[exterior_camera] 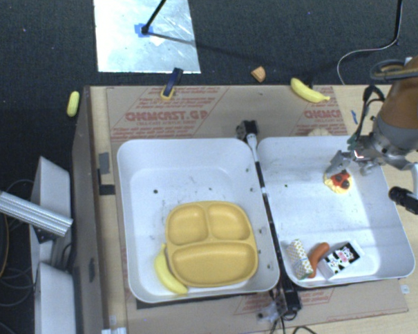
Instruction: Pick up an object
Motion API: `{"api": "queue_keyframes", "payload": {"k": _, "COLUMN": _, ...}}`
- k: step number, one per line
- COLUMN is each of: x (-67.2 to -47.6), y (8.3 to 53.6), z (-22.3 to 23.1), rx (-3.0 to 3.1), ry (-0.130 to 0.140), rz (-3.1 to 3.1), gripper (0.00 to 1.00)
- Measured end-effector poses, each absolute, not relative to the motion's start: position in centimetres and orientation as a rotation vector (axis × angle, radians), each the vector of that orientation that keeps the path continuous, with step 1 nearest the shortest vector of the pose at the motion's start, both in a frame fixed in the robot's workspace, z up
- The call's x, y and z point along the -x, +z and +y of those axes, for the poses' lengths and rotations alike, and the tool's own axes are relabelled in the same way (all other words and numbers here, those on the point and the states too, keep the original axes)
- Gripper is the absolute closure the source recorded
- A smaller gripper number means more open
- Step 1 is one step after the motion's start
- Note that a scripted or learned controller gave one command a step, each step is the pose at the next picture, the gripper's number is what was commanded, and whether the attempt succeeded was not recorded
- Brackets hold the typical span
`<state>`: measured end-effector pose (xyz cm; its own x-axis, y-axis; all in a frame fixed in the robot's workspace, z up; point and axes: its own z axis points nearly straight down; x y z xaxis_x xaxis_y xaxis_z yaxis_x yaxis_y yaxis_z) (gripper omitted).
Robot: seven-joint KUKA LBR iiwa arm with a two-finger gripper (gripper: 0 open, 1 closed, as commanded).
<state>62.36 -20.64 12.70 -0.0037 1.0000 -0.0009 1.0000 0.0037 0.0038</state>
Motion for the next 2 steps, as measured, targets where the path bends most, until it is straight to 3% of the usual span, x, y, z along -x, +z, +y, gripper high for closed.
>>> {"api": "queue_keyframes", "payload": {"k": 2, "x": -61.37, "y": 12.39, "z": -20.64, "rx": -2.218, "ry": 0.002, "rz": 2.222, "gripper": 0.00}}
